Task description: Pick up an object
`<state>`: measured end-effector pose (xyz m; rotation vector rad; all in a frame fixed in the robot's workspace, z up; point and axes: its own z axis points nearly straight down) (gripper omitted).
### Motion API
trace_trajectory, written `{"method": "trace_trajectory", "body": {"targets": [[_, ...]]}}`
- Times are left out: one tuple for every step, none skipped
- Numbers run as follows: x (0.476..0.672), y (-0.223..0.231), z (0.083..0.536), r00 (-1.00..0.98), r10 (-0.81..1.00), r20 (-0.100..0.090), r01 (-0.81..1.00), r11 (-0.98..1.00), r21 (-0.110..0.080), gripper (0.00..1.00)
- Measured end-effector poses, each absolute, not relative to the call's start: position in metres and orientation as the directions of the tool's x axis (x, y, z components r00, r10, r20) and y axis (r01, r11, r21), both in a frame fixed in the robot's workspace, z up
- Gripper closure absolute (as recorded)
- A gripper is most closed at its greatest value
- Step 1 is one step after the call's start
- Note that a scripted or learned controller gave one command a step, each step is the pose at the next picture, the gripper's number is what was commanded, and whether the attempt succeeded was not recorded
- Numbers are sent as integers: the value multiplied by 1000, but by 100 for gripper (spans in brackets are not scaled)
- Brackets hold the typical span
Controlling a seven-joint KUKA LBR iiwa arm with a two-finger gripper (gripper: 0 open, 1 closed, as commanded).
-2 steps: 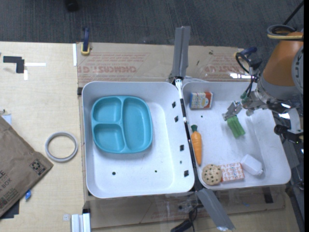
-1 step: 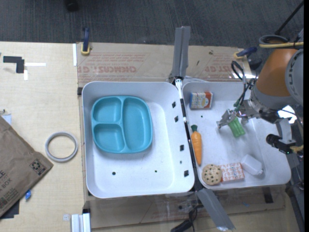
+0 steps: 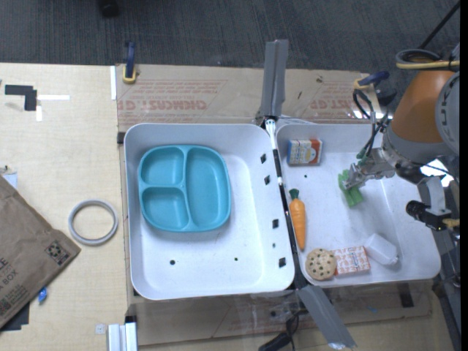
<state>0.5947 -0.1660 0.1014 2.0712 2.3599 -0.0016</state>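
Note:
My gripper [image 3: 360,175] reaches in from the right over the far middle of the right bin [image 3: 417,269]. Its tip is right at a small green object [image 3: 352,194] that lies on or just above the bin floor. In the same bin are a small printed carton [image 3: 303,152] at the far left, an orange carrot [image 3: 297,219] along the left wall, a round cookie [image 3: 319,264], a pink packet [image 3: 352,260] and a pale whitish item [image 3: 382,248] near the front edge.
The left bin [image 3: 205,269] holds a blue divided plate [image 3: 184,189]. A grey tape ring [image 3: 93,220] and a brown cardboard box [image 3: 25,251] lie on the bench to the left. A grey divider [image 3: 275,79] stands behind the bins.

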Motion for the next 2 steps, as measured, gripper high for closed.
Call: {"method": "trace_trajectory", "body": {"targets": [[626, -116, 207, 13, 1000, -2, 1000, -13, -1, 100], [637, -129, 198, -171, 985, -2, 985, 171, 0, 100]]}}
